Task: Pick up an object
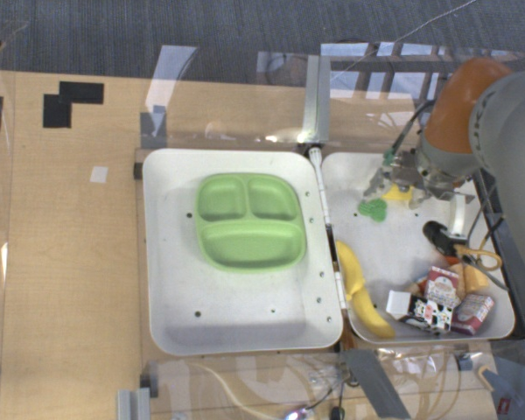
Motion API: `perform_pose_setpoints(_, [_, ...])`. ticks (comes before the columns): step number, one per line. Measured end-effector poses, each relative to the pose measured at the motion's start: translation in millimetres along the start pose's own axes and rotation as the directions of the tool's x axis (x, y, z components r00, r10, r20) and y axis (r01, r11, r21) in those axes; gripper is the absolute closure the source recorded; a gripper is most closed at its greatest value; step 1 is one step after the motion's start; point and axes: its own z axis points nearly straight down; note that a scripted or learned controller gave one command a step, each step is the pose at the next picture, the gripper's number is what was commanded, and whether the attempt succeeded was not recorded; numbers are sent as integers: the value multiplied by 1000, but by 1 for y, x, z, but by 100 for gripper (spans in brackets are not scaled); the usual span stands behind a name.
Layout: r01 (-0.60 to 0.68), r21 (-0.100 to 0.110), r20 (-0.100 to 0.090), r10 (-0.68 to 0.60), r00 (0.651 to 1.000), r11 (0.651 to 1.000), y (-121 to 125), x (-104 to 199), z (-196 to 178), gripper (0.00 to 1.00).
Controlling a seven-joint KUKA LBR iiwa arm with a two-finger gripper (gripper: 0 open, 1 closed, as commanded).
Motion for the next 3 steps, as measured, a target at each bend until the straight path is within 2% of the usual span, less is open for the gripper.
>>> perform_pose_setpoints(1, [3, -6, -3, -3, 1000, 1000, 3, 2, -13, 100])
perform_pose_setpoints(2, [3, -8, -3, -3, 1000, 1000, 3, 2, -14, 0])
perform_pose_setpoints(3, [224, 11, -1, -224, 975, 975, -26, -30, -154, 0])
